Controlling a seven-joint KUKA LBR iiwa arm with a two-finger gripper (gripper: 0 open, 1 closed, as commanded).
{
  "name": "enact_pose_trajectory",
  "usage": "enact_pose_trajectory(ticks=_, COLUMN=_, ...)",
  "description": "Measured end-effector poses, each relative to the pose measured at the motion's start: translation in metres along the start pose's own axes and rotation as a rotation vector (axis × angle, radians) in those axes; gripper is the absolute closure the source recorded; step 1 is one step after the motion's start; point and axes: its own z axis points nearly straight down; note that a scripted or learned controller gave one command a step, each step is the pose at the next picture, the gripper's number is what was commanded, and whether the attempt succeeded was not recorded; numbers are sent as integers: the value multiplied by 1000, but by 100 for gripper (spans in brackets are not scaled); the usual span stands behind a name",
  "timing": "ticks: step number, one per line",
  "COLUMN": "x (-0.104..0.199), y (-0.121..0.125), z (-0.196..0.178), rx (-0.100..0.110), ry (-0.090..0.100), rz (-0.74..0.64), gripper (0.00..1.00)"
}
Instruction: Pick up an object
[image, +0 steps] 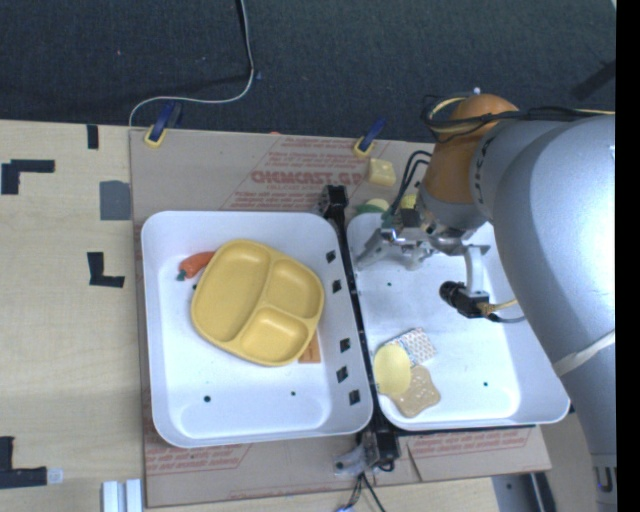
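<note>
My gripper (398, 240) hangs over the far left corner of the right bin (500, 400), below the orange band (455, 160) of the arm. A small green and white object (372, 208) lies just beyond it at the bin's far rim. At the near left of the same bin lie a yellow round piece (392, 368), a tan toast-like piece (418, 395) and a white patterned piece (420, 345). The arm's body hides the right part of that bin.
The left bin (170, 400) holds a yellow divided plate (258, 302), an orange carrot-like piece (196, 263) at its far left and an orange item (313, 351) poking out under its near edge. A yellow block (382, 172) sits on the cardboard behind the bins.
</note>
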Motion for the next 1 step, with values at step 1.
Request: enact_pose_trajectory(ticks=1, x=-4, y=0, z=0, rx=3, ry=-1, rz=1, gripper=0)
